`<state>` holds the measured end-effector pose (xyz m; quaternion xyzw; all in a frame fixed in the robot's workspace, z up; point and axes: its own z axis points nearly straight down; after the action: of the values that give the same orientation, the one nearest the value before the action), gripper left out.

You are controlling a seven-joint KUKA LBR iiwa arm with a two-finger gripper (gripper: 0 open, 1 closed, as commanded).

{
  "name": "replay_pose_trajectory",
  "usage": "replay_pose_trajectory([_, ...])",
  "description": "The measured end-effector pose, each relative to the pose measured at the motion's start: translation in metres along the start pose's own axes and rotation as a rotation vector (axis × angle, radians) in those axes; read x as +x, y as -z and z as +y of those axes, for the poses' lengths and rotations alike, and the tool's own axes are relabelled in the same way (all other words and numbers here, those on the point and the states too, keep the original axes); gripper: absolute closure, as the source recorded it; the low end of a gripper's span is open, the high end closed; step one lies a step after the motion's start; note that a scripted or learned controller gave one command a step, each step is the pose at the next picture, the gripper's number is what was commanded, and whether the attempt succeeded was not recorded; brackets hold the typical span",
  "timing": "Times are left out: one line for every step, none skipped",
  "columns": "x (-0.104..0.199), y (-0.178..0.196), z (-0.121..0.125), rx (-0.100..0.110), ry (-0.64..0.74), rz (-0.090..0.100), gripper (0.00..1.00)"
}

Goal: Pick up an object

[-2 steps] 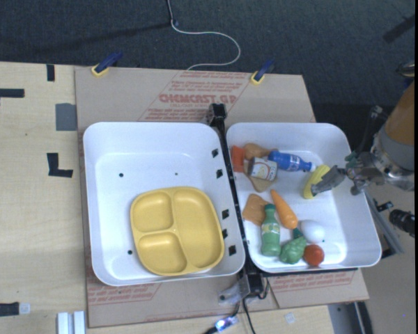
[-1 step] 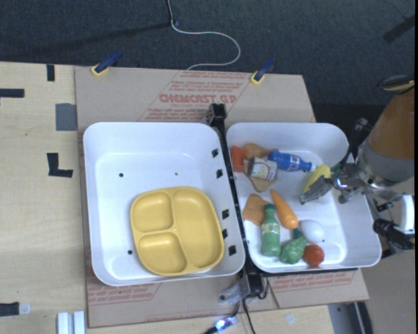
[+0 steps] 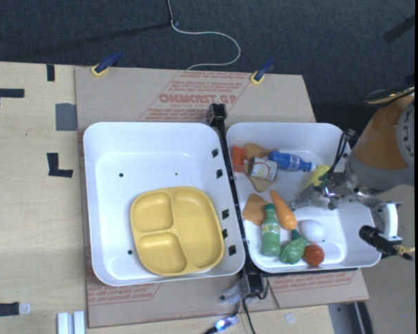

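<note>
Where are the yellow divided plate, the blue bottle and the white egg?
yellow divided plate (image 3: 175, 229), camera view, centre ridge.
blue bottle (image 3: 290, 161), camera view, mid-body.
white egg (image 3: 311, 229), camera view, top surface.

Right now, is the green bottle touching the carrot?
Touching. The camera view shows the green bottle lying right against the carrot in the right bin, no gap between them.

arm (image 3: 386, 145): cut off by right edge; orange band and grey body partly seen.
gripper (image 3: 313, 195): fingertips too small and blurred against toys; spread unclear.
yellow item (image 3: 319, 175): partly hidden behind gripper, right bin (image 3: 285, 132); kind unclear.
can (image 3: 262, 168): label too blurred to read.
cardboard print (image 3: 195, 97): near part hidden under bins.
</note>
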<state>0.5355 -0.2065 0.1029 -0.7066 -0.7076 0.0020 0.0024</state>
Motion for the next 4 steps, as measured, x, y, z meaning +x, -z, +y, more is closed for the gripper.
replay_pose_trajectory([0.001,-0.019,0.0,-0.004,0.0,-0.002,0.0])
replay_pose_trajectory([0.001,-0.008,0.001,-0.007,0.001,-0.003,1.0])
replay_pose_trajectory([-0.009,0.041,0.001,-0.008,-0.001,-0.001,1.0])
replay_pose_trajectory([-0.011,0.104,0.006,-0.011,0.0,-0.003,1.0])
